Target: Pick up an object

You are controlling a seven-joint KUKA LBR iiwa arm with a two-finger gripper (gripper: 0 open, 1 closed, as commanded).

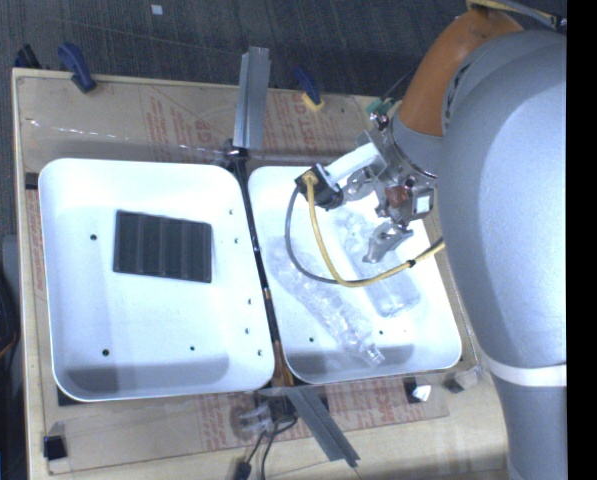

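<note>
**Ana:** Gripper first: it hangs low over the right bin, above the bin's middle, reaching in from the right under the arm. Whether it is wide or narrow I cannot tell; the wrist hardware and the yellow cable looping off it get in the way.

**Ben:** And the thing it would pick?

**Ana:** My guess is one of the clear plastic bottles. Several lie on their sides on the floor of that bin, running from near its centre toward the front edge. They are see-through against white, so where one ends and the next begins is hard to make out. One seems to lie just beneath the gripper, but I see nothing clearly caught in it.

**Ben:** Why lying down and jumbled?

**Ana:** Loose in a shallow bin, light bottles roll and settle flat, I'd judge. That would also explain the approach from above rather than from the side: the bin walls leave no other way in.

**Ben:** The other bin?

**Ana:** The left bin holds a dark ribbed rectangular pad, flat near its middle, well apart from the arm. The two bins touch along a shared edge and sit on the bench, where blue clamps at the back edge appear to pin the covering down.
</note>
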